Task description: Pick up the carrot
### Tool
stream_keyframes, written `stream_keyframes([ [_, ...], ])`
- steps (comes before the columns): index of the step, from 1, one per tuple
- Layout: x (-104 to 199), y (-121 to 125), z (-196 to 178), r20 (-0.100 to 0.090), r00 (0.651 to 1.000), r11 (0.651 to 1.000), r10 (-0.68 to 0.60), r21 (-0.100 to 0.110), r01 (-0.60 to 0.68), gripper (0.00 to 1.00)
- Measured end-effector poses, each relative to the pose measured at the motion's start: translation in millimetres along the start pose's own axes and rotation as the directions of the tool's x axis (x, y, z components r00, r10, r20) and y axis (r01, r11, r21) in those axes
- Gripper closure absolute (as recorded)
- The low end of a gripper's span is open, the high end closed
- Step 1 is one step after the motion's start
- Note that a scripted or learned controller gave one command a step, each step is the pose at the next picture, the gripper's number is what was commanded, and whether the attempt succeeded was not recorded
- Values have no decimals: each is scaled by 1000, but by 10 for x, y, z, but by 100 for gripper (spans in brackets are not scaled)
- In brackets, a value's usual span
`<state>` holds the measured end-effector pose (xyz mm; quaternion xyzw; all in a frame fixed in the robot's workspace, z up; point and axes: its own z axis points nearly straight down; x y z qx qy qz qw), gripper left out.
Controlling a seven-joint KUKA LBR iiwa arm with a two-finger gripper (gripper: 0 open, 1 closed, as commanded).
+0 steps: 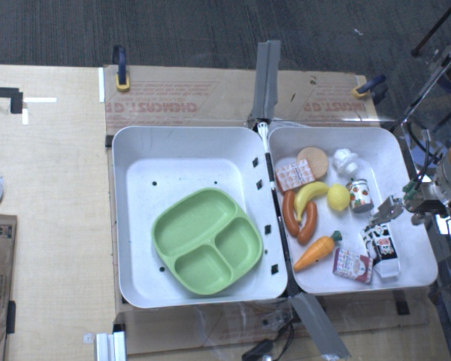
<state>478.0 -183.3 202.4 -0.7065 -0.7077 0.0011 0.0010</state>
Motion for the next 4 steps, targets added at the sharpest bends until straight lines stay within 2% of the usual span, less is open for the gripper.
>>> stream_keyframes([
  [1, 692, 112, -215, 1, 985, 985, -173, -3, 173, 0],
  [2, 362, 551, 1106, 1, 942, 942, -336, -2, 336, 0],
  [3, 1015, 4, 111, 2, 826, 826, -563, -2, 563, 0],
  [4, 845, -5, 1113, -1, 698, 698, -716, -1, 716, 0],
])
